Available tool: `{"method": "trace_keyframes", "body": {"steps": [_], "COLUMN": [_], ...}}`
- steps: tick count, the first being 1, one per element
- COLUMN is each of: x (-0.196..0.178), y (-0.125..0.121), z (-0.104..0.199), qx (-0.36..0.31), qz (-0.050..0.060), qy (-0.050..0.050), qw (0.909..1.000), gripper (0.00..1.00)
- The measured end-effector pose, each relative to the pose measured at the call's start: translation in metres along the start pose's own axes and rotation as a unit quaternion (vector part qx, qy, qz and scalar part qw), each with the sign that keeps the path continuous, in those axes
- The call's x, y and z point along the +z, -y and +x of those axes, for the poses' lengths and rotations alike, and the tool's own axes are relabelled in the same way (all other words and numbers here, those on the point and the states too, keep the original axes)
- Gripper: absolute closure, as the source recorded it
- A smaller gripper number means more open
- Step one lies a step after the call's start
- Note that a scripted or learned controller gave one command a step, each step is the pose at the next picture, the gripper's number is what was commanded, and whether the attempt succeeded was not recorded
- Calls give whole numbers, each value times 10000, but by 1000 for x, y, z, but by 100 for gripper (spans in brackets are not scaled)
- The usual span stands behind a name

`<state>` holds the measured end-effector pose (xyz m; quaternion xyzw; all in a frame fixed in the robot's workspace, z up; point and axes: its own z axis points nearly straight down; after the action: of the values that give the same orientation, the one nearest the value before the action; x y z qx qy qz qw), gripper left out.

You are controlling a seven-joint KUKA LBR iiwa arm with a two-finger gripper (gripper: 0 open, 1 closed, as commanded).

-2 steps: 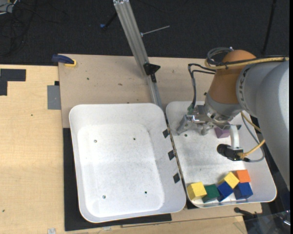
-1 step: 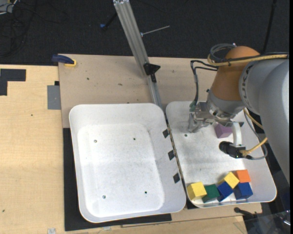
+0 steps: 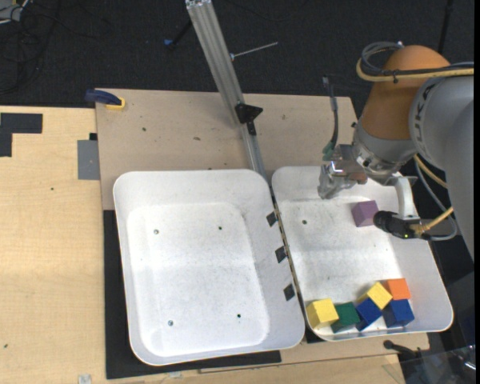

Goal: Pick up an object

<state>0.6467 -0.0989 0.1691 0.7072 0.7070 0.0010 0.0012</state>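
Note:
My gripper (image 3: 334, 181) hangs over the far end of the right bin (image 3: 336, 254), near its back rim. A purple block (image 3: 365, 212) lies on the bin floor just right of and nearer than the gripper, apart from it. At the bin's near right corner sits a cluster of blocks: a yellow one (image 3: 323, 310), a green one (image 3: 346, 317), a blue one (image 3: 369, 314), another yellow (image 3: 378, 295), an orange one (image 3: 398, 287) and a dark blue one (image 3: 398, 314). I see nothing held under the gripper.
The left bin (image 3: 196, 262) lies beside the right one, with black clips (image 3: 279, 253) along the shared edge. A slanted aluminium bar (image 3: 224, 78) rises behind the bins. A black cable fitting (image 3: 392, 224) hangs by the purple block.

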Motion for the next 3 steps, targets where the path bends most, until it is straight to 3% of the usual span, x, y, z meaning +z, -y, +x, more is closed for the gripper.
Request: {"method": "trace_keyframes", "body": {"steps": [1, 2, 3], "x": [-47, -41, -34], "y": [-7, -7, 19], "z": [5, 5, 55], "qx": [-6, -19, -19], "qz": [-2, 31, 45], "qy": [-2, 1, -14], "qw": [10000, 10000, 10000], "gripper": [100, 100, 100]}}
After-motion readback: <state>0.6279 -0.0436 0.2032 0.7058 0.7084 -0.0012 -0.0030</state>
